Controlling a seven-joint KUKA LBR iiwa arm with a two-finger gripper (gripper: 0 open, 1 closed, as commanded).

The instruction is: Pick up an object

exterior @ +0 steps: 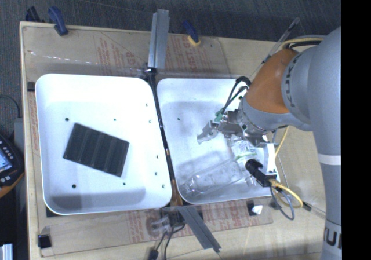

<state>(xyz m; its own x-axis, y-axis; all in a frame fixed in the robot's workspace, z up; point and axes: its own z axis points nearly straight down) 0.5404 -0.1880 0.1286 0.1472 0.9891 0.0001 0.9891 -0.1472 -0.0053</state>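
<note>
The big grey robot arm (313,91) with its orange band (271,88) comes in from the right and leans over the right bin (185,94). Its claw (207,132) hangs above the middle of that bin, pointing toward the left. I cannot tell if the claw is spread or pressed together, and nothing can be seen pinched in it. A see-through plastic bottle (210,176) lies on its side near the front wall of the right bin, just below the claw and apart from it. In the left bin (52,94) a flat black slab with ridges (96,149) lies a bit crooked on the floor of the bin, well apart from the claw. Two blue clamps (58,21) sit at the far edge of the bench. A yellow cable (288,191) loops by the near right corner of the right bin.
</note>
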